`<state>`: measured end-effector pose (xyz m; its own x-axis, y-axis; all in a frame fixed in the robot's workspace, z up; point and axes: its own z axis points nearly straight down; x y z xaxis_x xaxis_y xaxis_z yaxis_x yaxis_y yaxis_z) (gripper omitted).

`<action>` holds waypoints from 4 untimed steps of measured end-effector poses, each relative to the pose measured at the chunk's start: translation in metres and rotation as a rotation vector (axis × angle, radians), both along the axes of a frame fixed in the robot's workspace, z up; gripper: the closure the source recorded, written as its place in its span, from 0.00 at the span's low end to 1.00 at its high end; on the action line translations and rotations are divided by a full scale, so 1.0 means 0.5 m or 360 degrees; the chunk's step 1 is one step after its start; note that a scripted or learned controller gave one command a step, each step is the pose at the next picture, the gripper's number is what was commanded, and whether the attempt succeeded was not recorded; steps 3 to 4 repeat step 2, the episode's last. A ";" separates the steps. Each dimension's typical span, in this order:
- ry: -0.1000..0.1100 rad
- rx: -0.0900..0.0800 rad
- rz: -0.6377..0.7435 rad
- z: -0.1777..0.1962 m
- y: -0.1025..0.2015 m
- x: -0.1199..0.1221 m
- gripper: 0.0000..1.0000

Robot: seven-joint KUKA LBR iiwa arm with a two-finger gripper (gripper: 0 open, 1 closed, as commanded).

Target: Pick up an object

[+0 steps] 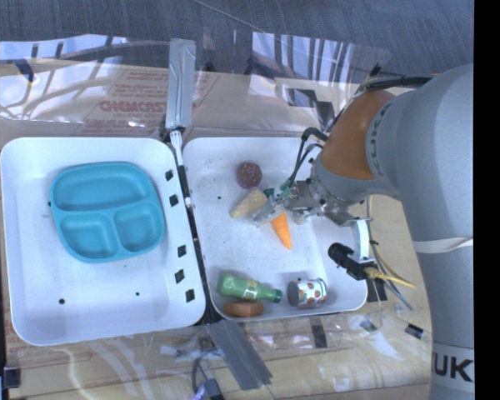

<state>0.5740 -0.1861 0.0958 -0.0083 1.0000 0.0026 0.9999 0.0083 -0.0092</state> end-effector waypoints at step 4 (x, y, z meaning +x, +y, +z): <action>-0.0029 -0.0002 0.0007 0.300 0.142 0.087 1.00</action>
